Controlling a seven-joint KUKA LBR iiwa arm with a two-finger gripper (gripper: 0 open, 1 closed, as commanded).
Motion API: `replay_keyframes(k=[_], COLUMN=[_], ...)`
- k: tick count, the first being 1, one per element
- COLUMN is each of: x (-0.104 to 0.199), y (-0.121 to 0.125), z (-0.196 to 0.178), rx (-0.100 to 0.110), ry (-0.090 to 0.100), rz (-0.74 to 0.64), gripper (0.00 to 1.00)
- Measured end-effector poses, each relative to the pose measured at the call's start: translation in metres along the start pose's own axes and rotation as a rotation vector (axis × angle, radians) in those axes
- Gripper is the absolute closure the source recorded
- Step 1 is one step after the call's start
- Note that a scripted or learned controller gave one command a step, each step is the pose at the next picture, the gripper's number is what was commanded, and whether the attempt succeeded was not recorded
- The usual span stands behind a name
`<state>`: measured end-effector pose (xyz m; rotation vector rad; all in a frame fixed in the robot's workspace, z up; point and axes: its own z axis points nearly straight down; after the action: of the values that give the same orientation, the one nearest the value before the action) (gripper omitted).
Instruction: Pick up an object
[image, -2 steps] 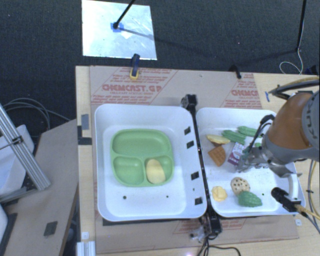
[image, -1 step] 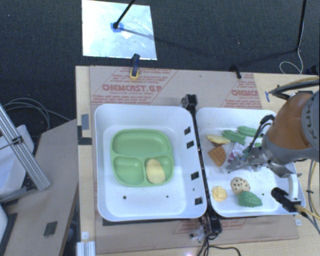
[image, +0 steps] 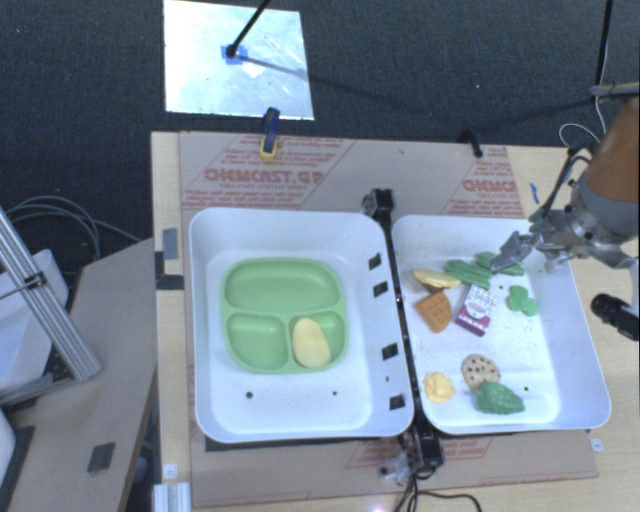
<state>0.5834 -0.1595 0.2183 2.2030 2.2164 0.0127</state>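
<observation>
Green pod lies in the right bin, just beside the gripper, whose fingers' state cannot be told. Risk: 2 near neighbours, banana and carton, may foul the grasp.

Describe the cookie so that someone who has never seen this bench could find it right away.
Look in the right bin, toward its near edge. The cookie lies there between a yellow lump and a green leafy piece. It is the only round tan thing with dark specks.
</observation>
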Motion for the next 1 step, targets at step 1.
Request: replay_keyframes(k=[1], x=[-0.0496], y=[0.0894], z=[0.0040], rx=[0.005], ry=[0.000], rz=[0.000], gripper=[0.00])
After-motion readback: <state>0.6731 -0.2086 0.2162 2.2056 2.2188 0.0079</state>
